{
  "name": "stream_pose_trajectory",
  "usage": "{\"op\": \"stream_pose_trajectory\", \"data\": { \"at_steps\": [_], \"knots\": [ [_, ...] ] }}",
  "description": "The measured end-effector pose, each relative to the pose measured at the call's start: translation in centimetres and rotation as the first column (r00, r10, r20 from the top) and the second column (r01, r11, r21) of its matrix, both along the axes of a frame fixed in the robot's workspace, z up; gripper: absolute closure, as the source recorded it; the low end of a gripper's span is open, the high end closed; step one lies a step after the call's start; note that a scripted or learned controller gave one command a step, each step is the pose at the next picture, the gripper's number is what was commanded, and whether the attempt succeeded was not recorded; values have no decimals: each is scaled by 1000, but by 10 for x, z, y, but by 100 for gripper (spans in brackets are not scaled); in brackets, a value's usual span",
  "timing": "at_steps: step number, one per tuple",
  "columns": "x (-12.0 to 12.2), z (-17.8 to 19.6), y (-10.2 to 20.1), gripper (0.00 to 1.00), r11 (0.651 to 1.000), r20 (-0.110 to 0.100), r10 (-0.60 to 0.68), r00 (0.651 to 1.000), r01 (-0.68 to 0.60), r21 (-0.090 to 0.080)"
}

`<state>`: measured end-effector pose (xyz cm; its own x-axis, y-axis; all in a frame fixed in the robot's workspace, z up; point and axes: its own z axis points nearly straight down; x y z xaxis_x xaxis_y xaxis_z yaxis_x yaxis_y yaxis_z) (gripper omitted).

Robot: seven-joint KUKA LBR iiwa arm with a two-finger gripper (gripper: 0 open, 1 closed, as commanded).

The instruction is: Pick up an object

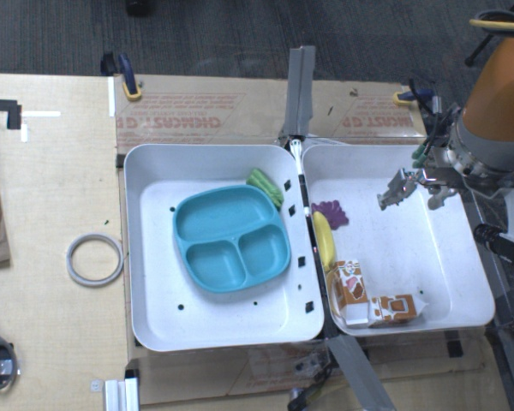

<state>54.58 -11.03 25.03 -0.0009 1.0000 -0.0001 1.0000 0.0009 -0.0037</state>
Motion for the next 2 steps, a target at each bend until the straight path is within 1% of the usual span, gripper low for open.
{"op": "stream_pose_trajectory", "data": {
  "at_steps": [1, 2],
  "knots": [
    [-36, 74, -21, 0, 995, 3, 97, 995, -97, -1],
    [-27, -44, -6, 0, 980, -1, -200, 980, 200, 0]
  ]
}}
